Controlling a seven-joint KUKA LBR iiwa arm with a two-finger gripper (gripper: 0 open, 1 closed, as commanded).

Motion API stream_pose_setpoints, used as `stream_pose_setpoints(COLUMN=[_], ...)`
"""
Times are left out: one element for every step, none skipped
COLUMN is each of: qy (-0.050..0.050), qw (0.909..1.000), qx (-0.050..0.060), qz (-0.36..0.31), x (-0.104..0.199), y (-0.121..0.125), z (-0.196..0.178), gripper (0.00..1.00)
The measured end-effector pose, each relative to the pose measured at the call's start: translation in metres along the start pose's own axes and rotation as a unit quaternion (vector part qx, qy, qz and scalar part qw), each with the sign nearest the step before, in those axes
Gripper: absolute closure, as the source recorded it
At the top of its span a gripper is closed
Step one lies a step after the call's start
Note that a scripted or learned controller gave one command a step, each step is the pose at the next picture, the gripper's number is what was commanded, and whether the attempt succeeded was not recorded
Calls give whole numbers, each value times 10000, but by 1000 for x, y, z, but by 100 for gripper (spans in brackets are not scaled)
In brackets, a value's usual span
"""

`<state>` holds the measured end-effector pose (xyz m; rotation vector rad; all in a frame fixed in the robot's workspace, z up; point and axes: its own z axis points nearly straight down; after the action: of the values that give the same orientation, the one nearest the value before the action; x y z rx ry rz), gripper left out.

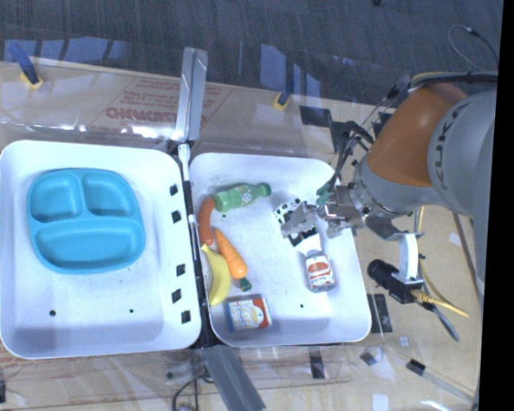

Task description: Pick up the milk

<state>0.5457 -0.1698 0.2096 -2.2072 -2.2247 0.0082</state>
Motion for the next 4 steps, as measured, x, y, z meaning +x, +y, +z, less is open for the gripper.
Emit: stream_pose_setpoints(qy=[-9, -4, -58, -133], qw=[9988, 9960, 9886, 9882], qx=[-16, 1, -133, -215], qz=[-494, -894, -1497, -1510], x=[55, 13, -25, -29], y=[25, 24, 65, 69], z=[-75, 57, 104, 88], gripper=[0, 0, 0, 100])
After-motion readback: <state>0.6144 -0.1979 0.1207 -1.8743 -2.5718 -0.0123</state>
